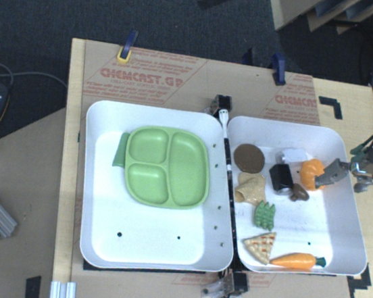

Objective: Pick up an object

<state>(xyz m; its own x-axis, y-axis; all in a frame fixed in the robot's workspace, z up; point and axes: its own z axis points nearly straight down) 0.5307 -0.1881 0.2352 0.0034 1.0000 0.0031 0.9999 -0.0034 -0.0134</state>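
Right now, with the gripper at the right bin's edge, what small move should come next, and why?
Probably ease the gripper left and down toward the orange piece, the nearest object. Nothing shows between its fingers, and it sits at the right bin's rim, just right of that piece.

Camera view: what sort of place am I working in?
Probably a robotics lab bench: two shallow white plastic bins on a board held by blue clamps, toy food such as an orange plastic carrot, and loose cables.

Right bin (351, 221), contents: brown round disc (249, 158); black block (281, 176) just beside an orange piece (311, 173); beige lump (251, 188); green studded piece (265, 215); pizza slice (260, 246) lying flat; carrot (294, 261) lying along the near wall.
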